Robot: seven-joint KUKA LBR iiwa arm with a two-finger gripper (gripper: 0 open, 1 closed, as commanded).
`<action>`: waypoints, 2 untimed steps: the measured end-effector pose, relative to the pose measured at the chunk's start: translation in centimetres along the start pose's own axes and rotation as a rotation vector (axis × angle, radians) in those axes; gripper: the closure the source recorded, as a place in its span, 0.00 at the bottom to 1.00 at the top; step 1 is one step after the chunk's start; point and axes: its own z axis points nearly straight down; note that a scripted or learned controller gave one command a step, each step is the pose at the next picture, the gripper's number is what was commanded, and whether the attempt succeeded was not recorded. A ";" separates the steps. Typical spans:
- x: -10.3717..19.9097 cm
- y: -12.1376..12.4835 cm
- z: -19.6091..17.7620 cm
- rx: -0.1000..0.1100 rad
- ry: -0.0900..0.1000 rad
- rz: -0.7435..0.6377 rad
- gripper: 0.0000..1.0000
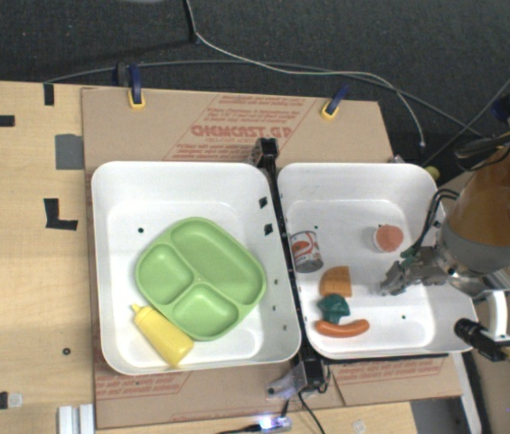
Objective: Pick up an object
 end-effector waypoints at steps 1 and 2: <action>0.0 -0.5 -6.1 -0.007 -0.003 0.000 1.00; 0.1 -0.5 -9.7 -0.006 -0.003 0.000 1.00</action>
